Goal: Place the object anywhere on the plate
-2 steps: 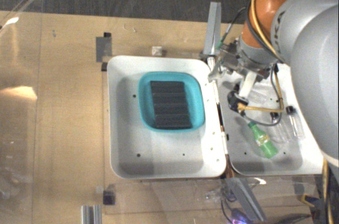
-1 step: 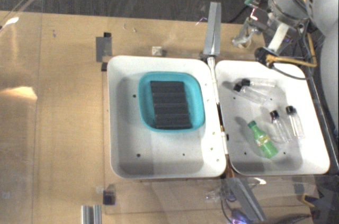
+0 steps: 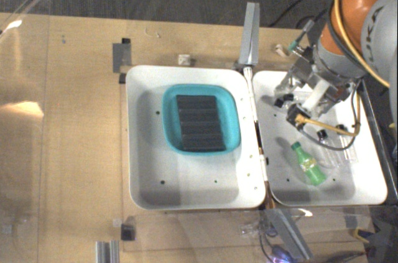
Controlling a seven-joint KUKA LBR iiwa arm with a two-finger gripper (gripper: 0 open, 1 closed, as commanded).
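The grey arm [image 3: 367, 13] comes in from the upper right, its orange band high at the edge of the view, and bends down and leftward over the right bin [image 3: 373, 193]. The wrist is tilted, so the pincer [image 3: 287, 107] hangs at a slant above the bin's upper left part, close to the wall shared with the left bin [image 3: 149, 187]. From this angle I cannot tell whether the pincer is open or closed, and nothing is visibly held in it.

The green bottle [image 3: 308, 163] lies on its side on the floor of the right bin. It sits below the pincer and apart from it, with its narrow cap end pointing toward the upper left.

The teal plate [image 3: 231, 125] sits in the upper middle of the left bin. A dark ridged slab [image 3: 200, 124] lies flat on it and covers most of its centre. Both bins rest side by side on the wooden desk [image 3: 62, 131].
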